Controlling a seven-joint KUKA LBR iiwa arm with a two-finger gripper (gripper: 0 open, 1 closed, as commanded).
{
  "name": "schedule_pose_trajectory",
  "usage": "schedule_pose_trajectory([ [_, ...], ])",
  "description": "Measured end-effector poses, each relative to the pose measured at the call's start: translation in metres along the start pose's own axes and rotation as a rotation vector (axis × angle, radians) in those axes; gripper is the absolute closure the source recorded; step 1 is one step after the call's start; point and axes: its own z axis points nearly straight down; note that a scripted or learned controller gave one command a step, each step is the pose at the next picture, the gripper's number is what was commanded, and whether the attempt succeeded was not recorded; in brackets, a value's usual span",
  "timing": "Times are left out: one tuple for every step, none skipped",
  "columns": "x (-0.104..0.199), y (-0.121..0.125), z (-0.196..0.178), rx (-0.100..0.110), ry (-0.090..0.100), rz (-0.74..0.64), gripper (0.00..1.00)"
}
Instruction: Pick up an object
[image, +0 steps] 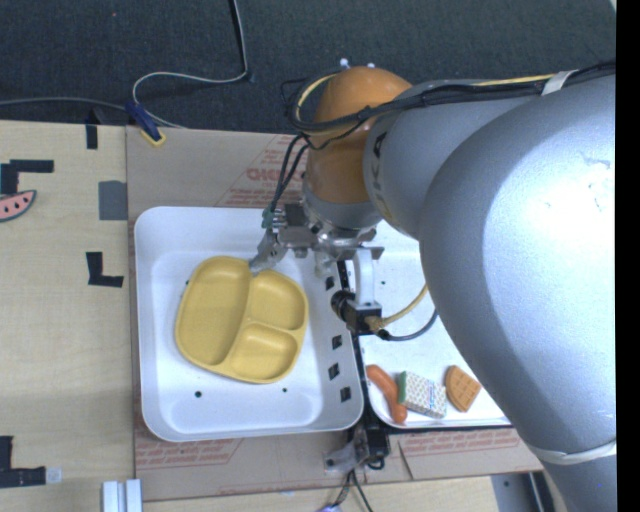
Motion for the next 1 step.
schedule_pose_trajectory([
  [0.0003, -0.0002, -0.0093, 0.002, -0.001, -0.001, 1.00],
])
